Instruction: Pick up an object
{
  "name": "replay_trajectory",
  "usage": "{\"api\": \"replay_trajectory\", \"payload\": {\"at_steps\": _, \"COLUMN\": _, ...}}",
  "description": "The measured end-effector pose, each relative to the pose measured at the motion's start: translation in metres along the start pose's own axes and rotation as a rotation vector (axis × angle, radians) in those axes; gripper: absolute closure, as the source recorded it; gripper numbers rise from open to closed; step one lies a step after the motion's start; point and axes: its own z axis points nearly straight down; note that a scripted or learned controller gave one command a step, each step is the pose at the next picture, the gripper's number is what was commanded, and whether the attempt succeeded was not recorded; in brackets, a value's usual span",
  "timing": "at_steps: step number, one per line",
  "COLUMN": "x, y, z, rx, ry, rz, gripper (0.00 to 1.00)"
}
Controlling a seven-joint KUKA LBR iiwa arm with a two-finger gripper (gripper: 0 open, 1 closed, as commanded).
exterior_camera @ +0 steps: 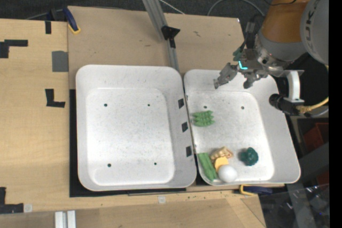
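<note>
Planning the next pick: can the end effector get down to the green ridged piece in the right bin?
Probably yes. The end effector hangs over the bin's far end, and the green ridged piece lies alone, apart from the cluster near the front.

arm (299,13): cut off by the right picture edge, above the right bin (267,115)
yellow thing (220,156): at the right bin's near wall, too small to tell what it is
bench (32,115): cut off at the left edge

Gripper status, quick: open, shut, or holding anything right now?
Gripper: open, holding nothing, fingers spread above the far end of the right bin, well away from the objects near its front edge.
</note>
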Motion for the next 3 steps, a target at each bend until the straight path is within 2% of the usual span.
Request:
{"api": "replay_trajectory", "payload": {"at_steps": 1, "x": 0.000, "y": 0.001, "z": -0.002, "rx": -0.004, "ry": -0.001, "rz": -0.001, "gripper": 0.00}}
{"api": "replay_trajectory", "payload": {"at_steps": 2, "x": 0.008, "y": -0.007, "z": 0.051, "rx": 0.002, "ry": -0.001, "rz": 0.001, "gripper": 0.00}}
{"api": "replay_trajectory", "payload": {"at_steps": 3, "x": 0.000, "y": -0.015, "z": 0.105, "rx": 0.002, "ry": -0.001, "rz": 0.001, "gripper": 0.00}}
